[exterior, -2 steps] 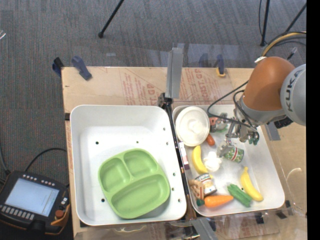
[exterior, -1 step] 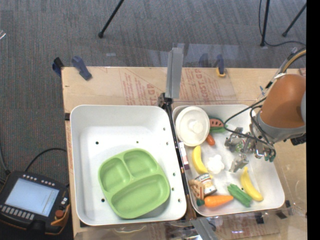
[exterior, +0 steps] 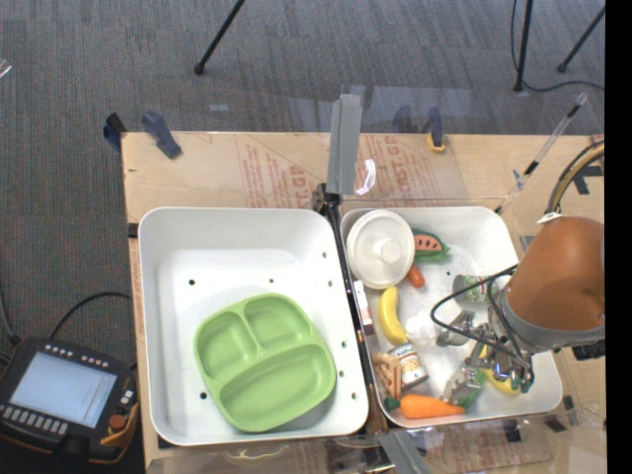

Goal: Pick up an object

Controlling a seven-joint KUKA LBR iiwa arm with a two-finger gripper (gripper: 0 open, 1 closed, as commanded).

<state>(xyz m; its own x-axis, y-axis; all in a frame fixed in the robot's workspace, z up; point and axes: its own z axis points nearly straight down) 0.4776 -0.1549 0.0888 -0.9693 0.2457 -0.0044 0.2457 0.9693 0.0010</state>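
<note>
The right bin [exterior: 494, 227] holds several toy foods: a white round bowl [exterior: 380, 249], a watermelon slice [exterior: 429, 244], a small red piece [exterior: 417, 277], a banana [exterior: 391, 314], a small can [exterior: 408, 364], a brown striped piece [exterior: 387, 373] and a carrot [exterior: 429, 407] along the near wall. My gripper [exterior: 486, 365] reaches down into the near right corner of this bin, below the orange band [exterior: 561, 275]. It hangs over a green piece [exterior: 464, 394] and a yellow piece [exterior: 506, 384], with cables looping around it.
The left bin [exterior: 178, 255] holds a green divided plate [exterior: 265, 360]. A grey upright post [exterior: 345, 148] stands behind the seam between the bins. A teach pendant [exterior: 64, 395] lies on the floor at the lower left. Tripod legs stand at the back.
</note>
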